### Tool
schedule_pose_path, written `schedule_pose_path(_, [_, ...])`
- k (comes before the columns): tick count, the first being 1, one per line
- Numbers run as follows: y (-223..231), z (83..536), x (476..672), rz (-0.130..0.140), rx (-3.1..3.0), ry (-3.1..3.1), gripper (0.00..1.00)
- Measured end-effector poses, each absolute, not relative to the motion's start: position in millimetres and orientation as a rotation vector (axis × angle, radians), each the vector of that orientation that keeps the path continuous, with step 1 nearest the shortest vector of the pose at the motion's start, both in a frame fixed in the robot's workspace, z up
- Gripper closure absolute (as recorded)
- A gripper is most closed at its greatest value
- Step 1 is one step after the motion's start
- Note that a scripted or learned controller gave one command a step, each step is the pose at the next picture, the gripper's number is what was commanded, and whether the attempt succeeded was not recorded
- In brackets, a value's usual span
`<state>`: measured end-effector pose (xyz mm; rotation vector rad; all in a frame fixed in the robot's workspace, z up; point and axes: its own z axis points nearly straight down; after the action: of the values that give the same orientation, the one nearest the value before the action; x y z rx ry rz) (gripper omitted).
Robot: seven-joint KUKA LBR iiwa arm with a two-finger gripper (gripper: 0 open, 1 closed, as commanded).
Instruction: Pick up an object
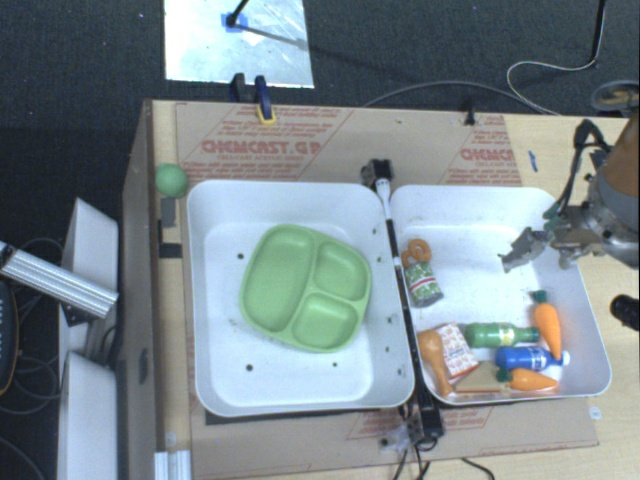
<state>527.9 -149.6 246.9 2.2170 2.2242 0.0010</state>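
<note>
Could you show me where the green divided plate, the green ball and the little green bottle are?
Pale green divided plastic plate (305,286), camera view: point on its central ridge.
Small green ball (171,179), camera view: its middle, beside the left bin.
Small green plastic bottle (500,334), camera view: its body, lying in the right bin.

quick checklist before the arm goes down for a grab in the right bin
1. Gripper above the right bin: ok.
2. Nothing between its fingers: ok, they look spread and hold nothing.
3. Target directly beneath: not ok, bare bin floor there.
4. Small bottle stands free of the pile: ok.
5. Carrot, green bottle, blue bottle crowded at the front: not ok.
6. Height above the floor: cannot tell.
</note>
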Motion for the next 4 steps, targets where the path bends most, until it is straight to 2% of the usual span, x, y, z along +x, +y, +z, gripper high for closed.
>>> schedule_pose_path(1, [-159, 97, 510.0, -0.005, 2.224, 2.226, 0.0])
schedule_pose_path(2, [-160, 110, 513.1, 0.003, 2.217, 2.222, 1.0])
schedule_pose_path(3, [-184, 182, 487.3, 0.002, 2.218, 2.219, 1.0])
schedule_pose_path(4, [-183, 181, 487.2, 0.002, 2.218, 2.221, 0.0])
